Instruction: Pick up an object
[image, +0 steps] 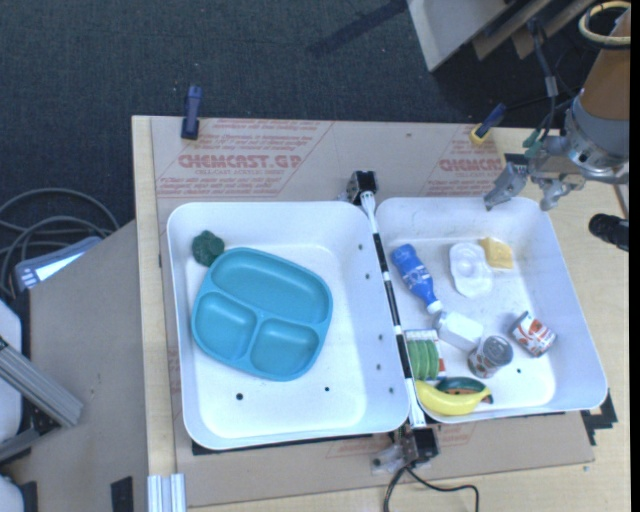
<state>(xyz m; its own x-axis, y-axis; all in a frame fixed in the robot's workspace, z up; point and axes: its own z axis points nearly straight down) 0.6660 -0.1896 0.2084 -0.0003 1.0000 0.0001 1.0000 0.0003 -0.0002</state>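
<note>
Tool open above the right bin's far edge, holding nothing.
In the camera view the tool (527, 190) hangs with fingers spread wide; a blue bottle (414, 276) lies in the right bin (570, 300), a yellow banana (452, 398) at its near edge.

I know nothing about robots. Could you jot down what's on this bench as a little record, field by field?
left bin: blue divided plate; small dark green lump at its far left corner
right bin: blue bottle, white cup, yellow piece, white block, two cans, green item, banana
gripper: jaws spread, above the right bin's far edge, holding nothing
picked up so far: nothing
</note>
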